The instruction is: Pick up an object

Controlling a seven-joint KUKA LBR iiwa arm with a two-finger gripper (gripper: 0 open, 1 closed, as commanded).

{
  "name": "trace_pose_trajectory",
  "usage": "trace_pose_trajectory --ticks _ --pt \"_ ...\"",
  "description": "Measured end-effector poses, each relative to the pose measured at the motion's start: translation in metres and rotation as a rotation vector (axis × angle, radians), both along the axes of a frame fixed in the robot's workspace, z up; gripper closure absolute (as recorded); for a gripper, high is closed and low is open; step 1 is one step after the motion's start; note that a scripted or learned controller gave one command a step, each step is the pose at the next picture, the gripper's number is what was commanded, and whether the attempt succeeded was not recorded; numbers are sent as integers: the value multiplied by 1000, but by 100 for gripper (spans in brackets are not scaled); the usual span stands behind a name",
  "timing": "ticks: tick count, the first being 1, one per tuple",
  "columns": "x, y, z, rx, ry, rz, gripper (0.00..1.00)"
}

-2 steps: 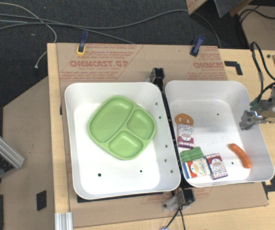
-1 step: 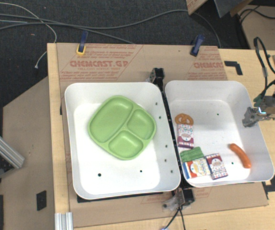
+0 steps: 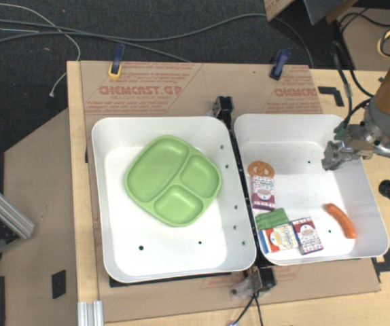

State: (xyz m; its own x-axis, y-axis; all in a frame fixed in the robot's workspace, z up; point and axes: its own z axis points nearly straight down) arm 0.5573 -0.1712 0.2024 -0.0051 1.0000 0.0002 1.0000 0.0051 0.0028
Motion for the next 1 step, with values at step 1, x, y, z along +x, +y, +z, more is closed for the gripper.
trace_pose_trajectory --ticks 1 --pt "23 42 6 0 0 1 100"
